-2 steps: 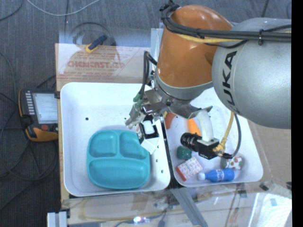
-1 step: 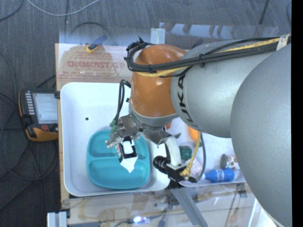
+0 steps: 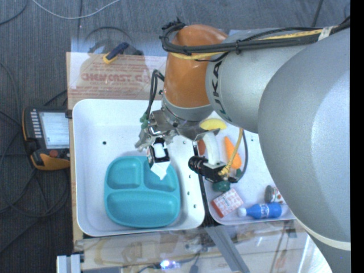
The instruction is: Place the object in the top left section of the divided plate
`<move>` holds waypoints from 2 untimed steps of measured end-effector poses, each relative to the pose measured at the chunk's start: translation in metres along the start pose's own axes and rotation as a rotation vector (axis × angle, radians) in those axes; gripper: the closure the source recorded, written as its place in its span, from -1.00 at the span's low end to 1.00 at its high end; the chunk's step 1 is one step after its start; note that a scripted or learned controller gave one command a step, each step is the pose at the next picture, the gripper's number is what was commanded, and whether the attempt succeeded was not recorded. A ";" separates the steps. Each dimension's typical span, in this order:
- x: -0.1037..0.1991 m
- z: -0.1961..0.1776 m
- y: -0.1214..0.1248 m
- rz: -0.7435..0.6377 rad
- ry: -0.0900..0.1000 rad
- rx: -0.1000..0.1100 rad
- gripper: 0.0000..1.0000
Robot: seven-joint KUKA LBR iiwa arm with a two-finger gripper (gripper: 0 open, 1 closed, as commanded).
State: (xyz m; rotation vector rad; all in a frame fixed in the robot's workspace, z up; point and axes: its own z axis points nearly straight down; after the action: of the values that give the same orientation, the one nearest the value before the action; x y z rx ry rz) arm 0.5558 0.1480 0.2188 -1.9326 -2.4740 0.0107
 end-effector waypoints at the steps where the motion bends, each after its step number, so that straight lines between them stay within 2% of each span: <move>1: 0.053 -0.004 -0.012 -0.064 0.000 0.000 1.00; 2: -0.006 0.063 -0.068 0.082 0.001 0.003 1.00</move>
State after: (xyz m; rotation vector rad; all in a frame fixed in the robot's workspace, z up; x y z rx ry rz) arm 0.4906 0.1257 0.1566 -2.0302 -2.3912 0.0132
